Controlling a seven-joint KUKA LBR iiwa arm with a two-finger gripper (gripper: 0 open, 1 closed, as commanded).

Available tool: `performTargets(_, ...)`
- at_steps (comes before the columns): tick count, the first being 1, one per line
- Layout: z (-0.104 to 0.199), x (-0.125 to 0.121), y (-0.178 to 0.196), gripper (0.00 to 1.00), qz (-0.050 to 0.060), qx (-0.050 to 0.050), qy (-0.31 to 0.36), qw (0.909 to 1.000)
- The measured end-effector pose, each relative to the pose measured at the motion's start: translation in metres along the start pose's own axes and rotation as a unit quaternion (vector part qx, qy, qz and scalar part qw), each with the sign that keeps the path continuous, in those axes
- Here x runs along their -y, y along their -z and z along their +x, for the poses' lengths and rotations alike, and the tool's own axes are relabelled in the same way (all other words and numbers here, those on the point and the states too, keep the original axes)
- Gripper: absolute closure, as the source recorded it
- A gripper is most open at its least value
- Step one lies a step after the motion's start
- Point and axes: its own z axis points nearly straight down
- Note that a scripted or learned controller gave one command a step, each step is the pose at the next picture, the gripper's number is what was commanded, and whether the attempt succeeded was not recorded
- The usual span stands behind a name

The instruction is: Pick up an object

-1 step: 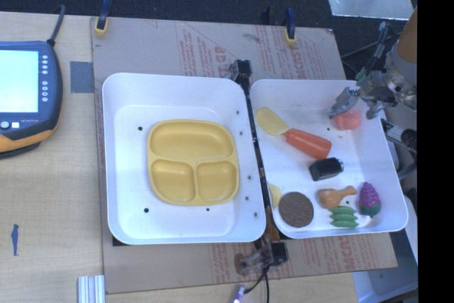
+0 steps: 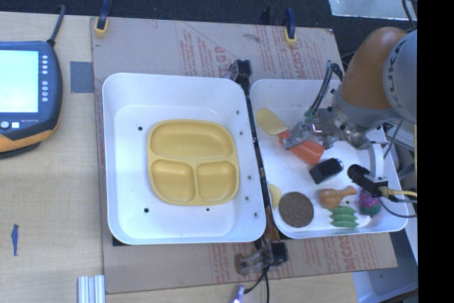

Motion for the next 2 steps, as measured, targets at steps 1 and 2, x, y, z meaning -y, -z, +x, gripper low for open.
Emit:
performTargets(1, -0.001, 0.0, 0.011, 1.0, 0.0, 0.001, 0.001, 1.0)
performTargets(2, 0.072, 0.003, 0.088, 1.0, -0.002, 0.0, -0.001, 1.0)
